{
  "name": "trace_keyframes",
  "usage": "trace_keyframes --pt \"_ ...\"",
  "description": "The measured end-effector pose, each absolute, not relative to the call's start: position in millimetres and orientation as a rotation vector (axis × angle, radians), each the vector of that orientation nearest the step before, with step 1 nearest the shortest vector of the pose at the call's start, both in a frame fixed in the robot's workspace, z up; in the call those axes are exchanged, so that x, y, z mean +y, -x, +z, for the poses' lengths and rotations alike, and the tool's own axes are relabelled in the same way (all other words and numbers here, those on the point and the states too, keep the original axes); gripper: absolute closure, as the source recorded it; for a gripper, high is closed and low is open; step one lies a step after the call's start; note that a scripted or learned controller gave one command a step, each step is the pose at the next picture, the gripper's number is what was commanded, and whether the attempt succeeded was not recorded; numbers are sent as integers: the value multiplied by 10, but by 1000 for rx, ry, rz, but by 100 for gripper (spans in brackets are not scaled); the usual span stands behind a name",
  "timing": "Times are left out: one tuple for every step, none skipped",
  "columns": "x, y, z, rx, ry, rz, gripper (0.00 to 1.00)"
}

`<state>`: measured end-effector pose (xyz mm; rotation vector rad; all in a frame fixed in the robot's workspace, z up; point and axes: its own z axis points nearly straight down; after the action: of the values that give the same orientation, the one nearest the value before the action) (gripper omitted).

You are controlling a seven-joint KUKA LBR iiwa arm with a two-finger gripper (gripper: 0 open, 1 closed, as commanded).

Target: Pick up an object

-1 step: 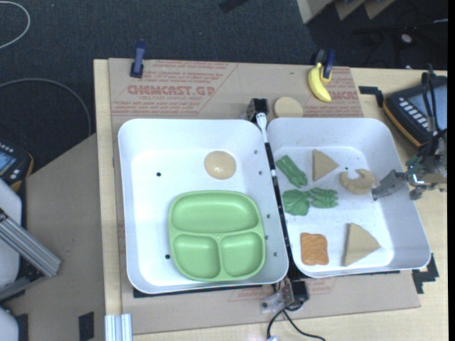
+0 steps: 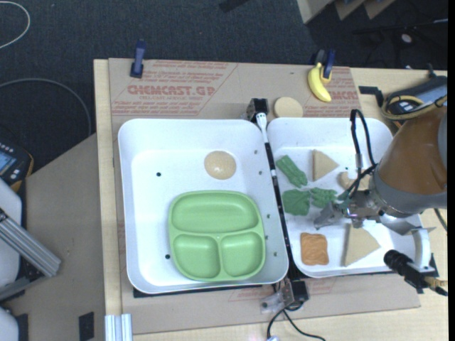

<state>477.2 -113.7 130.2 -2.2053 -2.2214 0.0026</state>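
The right bin holds several small things: a green leafy piece, a second green piece, a third, a tan wedge, a paler wedge and an orange-brown square. My gripper is low in this bin, right beside the third green piece and just above the pale wedge. The arm's grey body and cable hide the bin's right side. I see nothing lifted off the bin floor.
The left bin bears a green divided plate and a round tan cookie. On the board behind the bins lie a banana and a tan disc. Blue clamps stand at the back edge.
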Motion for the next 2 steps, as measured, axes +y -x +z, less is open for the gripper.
trace_keyframes --pt "-1201 -4796 1447 -2223 2223 -1 100" --pt "-400 -4802 2126 -2233 2215 -8 100"
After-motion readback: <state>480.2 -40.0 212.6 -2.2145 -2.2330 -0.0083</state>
